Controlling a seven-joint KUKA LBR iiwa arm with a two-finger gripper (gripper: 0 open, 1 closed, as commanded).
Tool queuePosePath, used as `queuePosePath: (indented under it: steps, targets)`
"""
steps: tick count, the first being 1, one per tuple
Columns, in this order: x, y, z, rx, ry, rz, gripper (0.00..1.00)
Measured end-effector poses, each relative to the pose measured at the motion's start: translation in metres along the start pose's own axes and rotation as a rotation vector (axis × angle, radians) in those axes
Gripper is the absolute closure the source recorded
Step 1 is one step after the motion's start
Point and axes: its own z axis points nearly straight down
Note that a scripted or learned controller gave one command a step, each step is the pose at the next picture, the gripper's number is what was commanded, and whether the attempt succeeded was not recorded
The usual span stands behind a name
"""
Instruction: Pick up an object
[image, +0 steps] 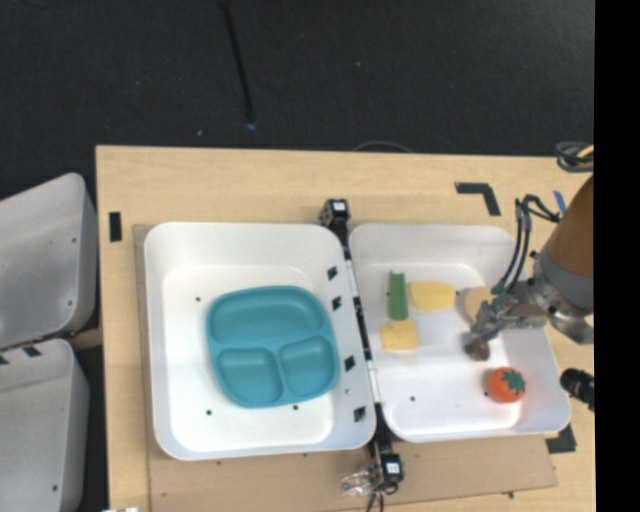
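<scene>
Wooden bench (250, 185), two white bins. Your gripper (481, 340) is low in the right bin (440, 415); jaw state you cannot tell. Tomato (505, 385) lies just beside it, toward the near rim; yellow pieces (432, 296) and green stick (398, 295) sit left. Teal tray (272, 345) in left bin (175, 400).

Colours of the bench, bins and their contents.

Two white bins, left (170, 420) and right (440, 425), rest on a pale tan wooden bench (220, 180) bearing black corner marks, against a black floor across the top of the frame. The left bin holds a teal compartment tray (270, 345). The right bin holds a green strip (398, 296), two pale yellow pieces, upper (432, 296) and lower (400, 336), and a red-orange tomato (505, 385) with a green top. The gripper (483, 335) is grey; its arm (575, 250) shows an orange-brown band.
</scene>
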Motion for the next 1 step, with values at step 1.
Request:
queuePosePath:
  steps: [1]
  targets:
    - [-0.0117,0.0019,-0.0568,0.001,0.000,0.000,1.00]
